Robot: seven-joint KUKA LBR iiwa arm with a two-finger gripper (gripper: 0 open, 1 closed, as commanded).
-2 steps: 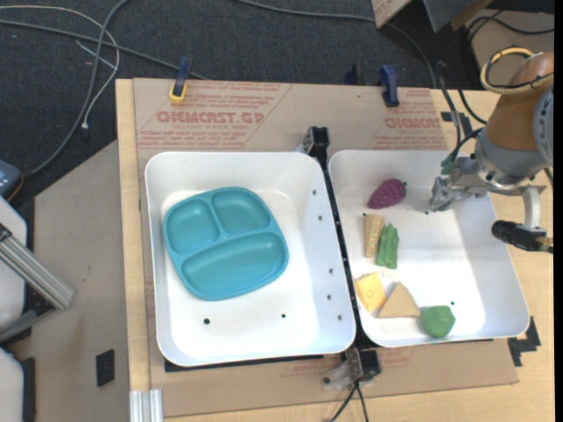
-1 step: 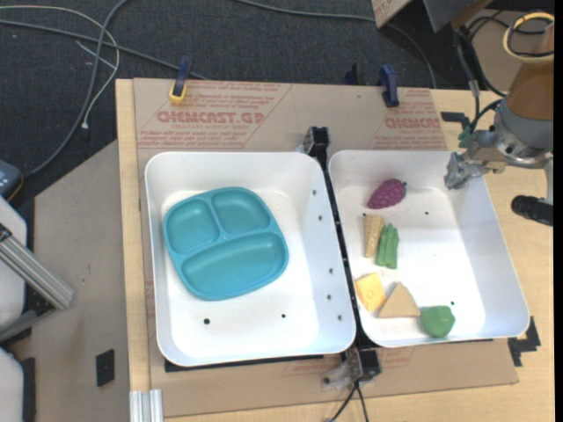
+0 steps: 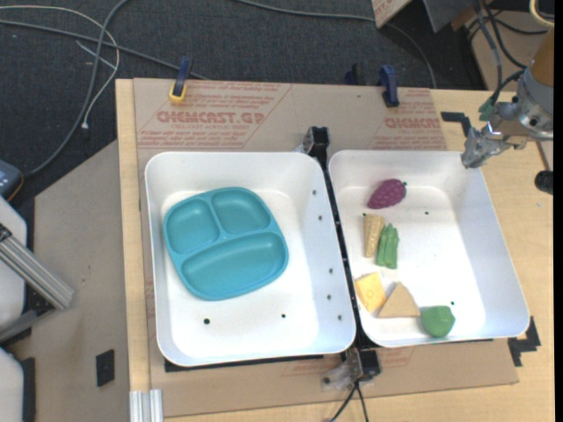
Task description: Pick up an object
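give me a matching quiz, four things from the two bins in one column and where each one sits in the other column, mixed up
Things:
1. blue plate
2. purple grapes
3. green ball
4. gripper

Places:
A. near front corner of the right bin
B. over the far right corner of the right bin
C. middle of the left bin
D. far part of the right bin, above the green pickle

Pairs: 1-C, 2-D, 3-A, 4-B
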